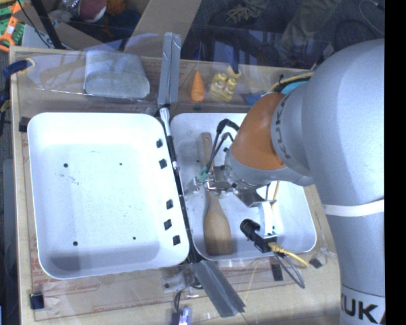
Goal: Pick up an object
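Camera view: we look down at a slant on two white bins set side by side on the tabletop [122, 284], with the robot reaching in from the right.
arm [338, 134]: its grey bulk and orange band hang over the right bin; we judge it is posed this way to bring the wrist down on what lies there.
gripper [215, 181]: low in the right bin at the wrist's left edge, just over or touching the wooden tool's thin handle; we cannot tell which.
jaws: tucked under the wrist, so we cannot tell whether they stand wide or narrow, or whether they hold anything.
wooden tool [218, 230]: the likely thing to pick up. It lies flat in the right bin close to the wall shared with the left bin, thin handle pointing far and thick rounded end near.
right bin [304, 239]: the tool lies along its left wall with little room on that side, so we think a grasp across the slim handle suits best.
left bin [88, 181]: a white floor with a few dark specks, well apart from the gripper.
orange piece [197, 87] and yellow toy [223, 83]: side by side on the far tabletop, outside both bins.
grey lump [116, 78]: on the far tabletop behind the left bin.
step: we judge the grasp not yet proven.
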You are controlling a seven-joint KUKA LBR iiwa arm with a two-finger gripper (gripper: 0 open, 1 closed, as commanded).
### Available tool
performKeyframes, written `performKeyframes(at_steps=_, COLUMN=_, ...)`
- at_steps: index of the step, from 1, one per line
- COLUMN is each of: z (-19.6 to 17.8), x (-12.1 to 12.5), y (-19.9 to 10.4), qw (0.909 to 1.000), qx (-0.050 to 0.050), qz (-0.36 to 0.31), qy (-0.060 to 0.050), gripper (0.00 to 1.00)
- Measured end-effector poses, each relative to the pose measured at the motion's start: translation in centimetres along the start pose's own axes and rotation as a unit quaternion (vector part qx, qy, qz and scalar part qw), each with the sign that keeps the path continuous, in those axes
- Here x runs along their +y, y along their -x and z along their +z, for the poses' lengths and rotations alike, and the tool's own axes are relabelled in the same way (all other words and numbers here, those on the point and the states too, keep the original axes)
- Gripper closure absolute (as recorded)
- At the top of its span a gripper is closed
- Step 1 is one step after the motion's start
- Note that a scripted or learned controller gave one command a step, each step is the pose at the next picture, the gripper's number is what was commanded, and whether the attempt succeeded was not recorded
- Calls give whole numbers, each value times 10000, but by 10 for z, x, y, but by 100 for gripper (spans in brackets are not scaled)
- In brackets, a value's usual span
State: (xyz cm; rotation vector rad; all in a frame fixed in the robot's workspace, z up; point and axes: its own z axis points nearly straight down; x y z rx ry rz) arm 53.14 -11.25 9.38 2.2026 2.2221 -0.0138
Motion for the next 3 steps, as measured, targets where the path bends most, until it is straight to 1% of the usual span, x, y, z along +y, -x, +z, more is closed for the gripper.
performKeyframes(at_steps=1, z=0, x=-53, y=8, qw=9995, qx=55, qz=-313, qy=20, gripper=0)
performKeyframes(at_steps=2, z=-8, x=-52, y=7, qw=9993, qx=67, qz=-362, qy=-1, gripper=100)
performKeyframes(at_steps=3, z=-158, x=20, y=-21, qw=9983, qx=77, qz=-581, qy=-21, gripper=100)
